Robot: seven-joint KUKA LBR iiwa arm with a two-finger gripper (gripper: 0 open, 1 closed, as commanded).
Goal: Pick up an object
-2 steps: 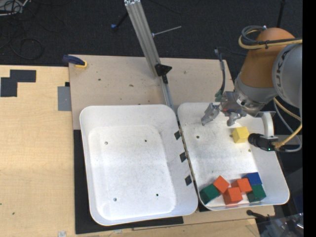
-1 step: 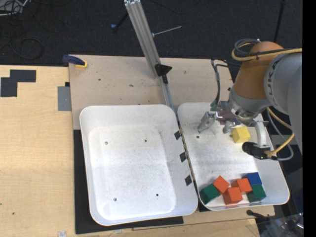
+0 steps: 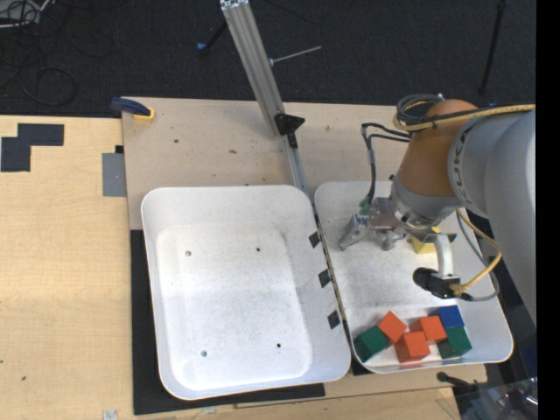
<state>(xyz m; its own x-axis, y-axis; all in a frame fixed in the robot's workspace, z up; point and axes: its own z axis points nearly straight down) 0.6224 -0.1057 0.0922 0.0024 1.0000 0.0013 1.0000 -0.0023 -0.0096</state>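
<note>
A cluster of small blocks lies at the near end of the right bin [image 3: 343,201]: a green block [image 3: 372,342], orange blocks [image 3: 392,326] [image 3: 413,346] [image 3: 432,328], a blue block [image 3: 450,316] and another green block [image 3: 455,345]. A yellow piece [image 3: 423,247] peeks out from under the wrist. My gripper [image 3: 367,235] hangs over the bin's far left part, well away from the cluster. Its fingers [image 3: 349,234] are spread, open, with nothing between them.
The left bin [image 3: 175,201] sits beside the right one, with black clips [image 3: 324,277] along the shared edge. A slanted aluminium bar [image 3: 259,68] rises behind the bins. A cable [image 3: 455,283] loops off the wrist over the right bin.
</note>
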